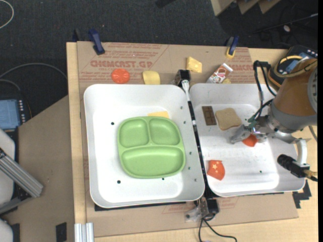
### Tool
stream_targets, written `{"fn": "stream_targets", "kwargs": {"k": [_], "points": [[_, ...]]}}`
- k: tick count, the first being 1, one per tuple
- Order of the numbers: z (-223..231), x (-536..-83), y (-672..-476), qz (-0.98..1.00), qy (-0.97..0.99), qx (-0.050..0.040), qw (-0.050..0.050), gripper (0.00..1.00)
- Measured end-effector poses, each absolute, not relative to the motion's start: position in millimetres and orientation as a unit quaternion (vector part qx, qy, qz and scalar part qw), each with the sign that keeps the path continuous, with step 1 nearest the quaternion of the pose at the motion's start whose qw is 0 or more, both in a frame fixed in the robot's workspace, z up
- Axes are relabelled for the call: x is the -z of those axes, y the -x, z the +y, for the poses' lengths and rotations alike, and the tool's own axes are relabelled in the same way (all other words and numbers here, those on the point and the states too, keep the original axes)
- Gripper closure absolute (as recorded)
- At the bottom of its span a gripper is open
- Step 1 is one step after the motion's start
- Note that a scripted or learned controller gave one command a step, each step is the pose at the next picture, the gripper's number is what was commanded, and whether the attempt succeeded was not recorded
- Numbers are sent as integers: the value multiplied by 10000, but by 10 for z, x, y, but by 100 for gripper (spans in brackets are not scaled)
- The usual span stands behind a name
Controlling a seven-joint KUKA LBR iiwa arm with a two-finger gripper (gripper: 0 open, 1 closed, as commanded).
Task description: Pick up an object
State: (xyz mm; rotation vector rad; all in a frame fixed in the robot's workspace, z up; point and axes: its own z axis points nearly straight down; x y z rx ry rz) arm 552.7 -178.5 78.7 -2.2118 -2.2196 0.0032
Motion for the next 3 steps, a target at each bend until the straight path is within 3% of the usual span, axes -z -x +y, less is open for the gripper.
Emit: {"fn": "stream_targets", "kwargs": {"k": [1, 2, 3], "points": [[-1823, -952, -5546, -7070, 7072, 5, -16, 100], [-1824, -947, -5544, -7069, 7073, 4, -13, 0], [-1210, -1084, -6100, -7097, 7045, 23, -24, 0]]}}
